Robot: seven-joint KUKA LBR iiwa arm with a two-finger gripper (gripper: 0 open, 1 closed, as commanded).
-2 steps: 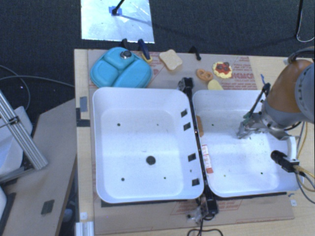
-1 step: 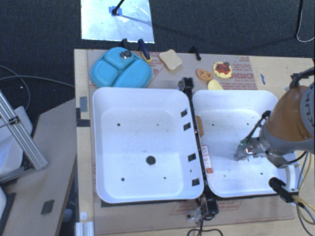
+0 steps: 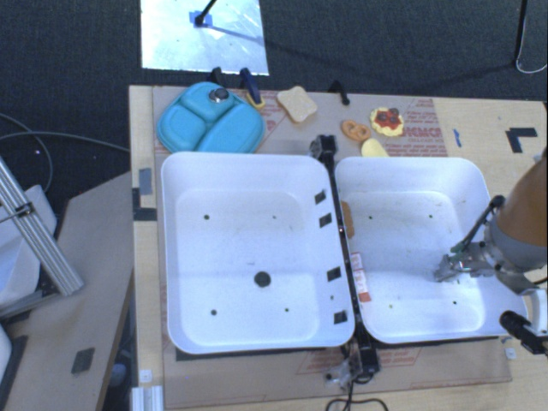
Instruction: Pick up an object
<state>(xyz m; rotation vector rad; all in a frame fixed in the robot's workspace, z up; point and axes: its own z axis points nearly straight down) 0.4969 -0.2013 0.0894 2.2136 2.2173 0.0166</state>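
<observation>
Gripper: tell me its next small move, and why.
Probably travel left across the divider toward the small dark disc in the left bin. The gripper sits low in the right bin, with nothing near it to pick.

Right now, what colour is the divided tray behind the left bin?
Light blue divided tray, clearest in the camera view.

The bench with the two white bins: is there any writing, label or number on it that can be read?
None can be read.
Red print on the brown cardboard sheet behind the bins: too blurred.
Small white and red label on the divider between the two bins: too small.
Blue marks at the bench's far right corner: shapes, not letters.
</observation>
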